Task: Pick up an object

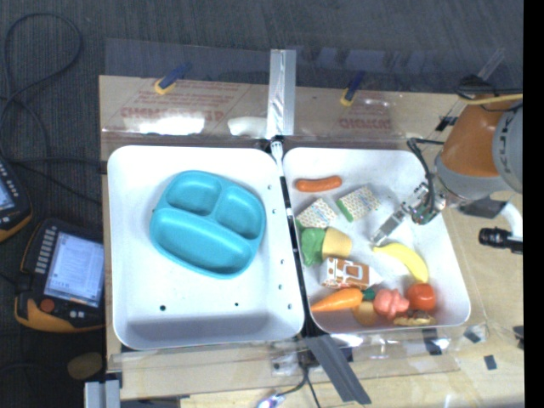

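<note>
The right bin (442,253) holds several toy foods: a sausage (318,183), two checkered packets (357,202), a green and yellow piece (325,243), a banana (405,260), a small printed carton (344,273), a carrot (338,300), a pink piece (389,303) and a tomato (422,296). My gripper (384,231) reaches in from the right and hangs low over the right bin's middle. It is just above the banana's left end and to the right of the packets. Nothing shows in its grasp.
The left bin (136,304) holds a blue divided plate (208,221). A metal divider (282,92) stands behind the seam between the bins. A handheld controller (59,270) lies off the bench at the left.
</note>
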You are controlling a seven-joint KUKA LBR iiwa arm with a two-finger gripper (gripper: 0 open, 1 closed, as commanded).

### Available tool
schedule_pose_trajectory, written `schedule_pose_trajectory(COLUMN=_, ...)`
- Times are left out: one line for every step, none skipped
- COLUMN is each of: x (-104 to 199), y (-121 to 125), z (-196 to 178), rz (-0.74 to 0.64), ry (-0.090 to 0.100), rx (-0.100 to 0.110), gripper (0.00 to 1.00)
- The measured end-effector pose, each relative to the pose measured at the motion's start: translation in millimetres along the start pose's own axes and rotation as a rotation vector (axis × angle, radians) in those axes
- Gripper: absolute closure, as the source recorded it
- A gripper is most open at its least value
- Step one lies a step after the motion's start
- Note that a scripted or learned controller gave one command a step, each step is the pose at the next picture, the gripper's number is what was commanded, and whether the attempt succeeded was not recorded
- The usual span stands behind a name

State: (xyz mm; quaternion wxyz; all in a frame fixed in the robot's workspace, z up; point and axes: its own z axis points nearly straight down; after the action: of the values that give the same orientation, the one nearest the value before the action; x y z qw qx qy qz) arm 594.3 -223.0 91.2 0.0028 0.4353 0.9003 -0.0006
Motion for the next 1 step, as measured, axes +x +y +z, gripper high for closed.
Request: schedule_pose_trajectory(x=64.8, y=-73.1, z=-0.4, rz=-0.082, ry=-0.008, rx=-0.006, gripper=0.0)
